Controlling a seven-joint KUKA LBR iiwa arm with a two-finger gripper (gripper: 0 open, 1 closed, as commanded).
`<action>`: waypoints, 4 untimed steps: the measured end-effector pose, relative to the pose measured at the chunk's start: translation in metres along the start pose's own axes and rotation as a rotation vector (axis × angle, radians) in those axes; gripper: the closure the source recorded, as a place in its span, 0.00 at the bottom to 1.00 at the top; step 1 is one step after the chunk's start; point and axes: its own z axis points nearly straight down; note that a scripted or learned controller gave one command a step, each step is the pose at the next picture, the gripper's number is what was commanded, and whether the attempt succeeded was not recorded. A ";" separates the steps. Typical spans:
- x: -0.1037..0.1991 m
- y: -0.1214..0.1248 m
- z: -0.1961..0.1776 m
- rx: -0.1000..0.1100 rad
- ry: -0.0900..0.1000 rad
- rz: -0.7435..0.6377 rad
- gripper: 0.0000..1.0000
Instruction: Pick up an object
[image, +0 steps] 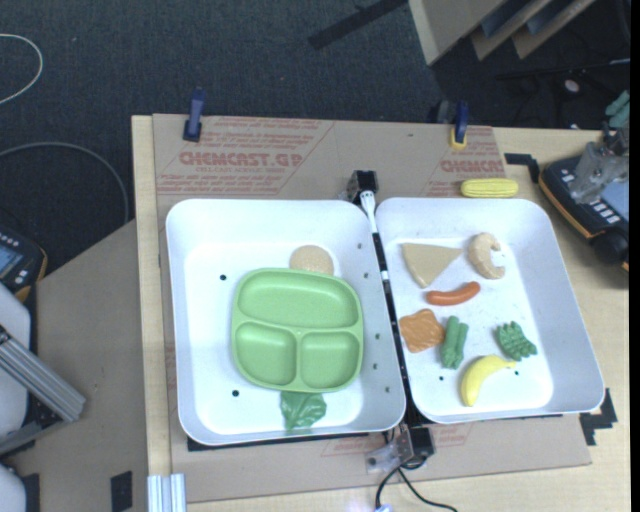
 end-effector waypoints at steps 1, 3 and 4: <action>-0.047 -0.038 0.079 -0.005 -0.001 0.002 1.00; 0.104 -0.082 0.230 -0.005 0.002 -0.011 1.00; 0.137 -0.080 0.132 -0.026 -0.001 -0.012 1.00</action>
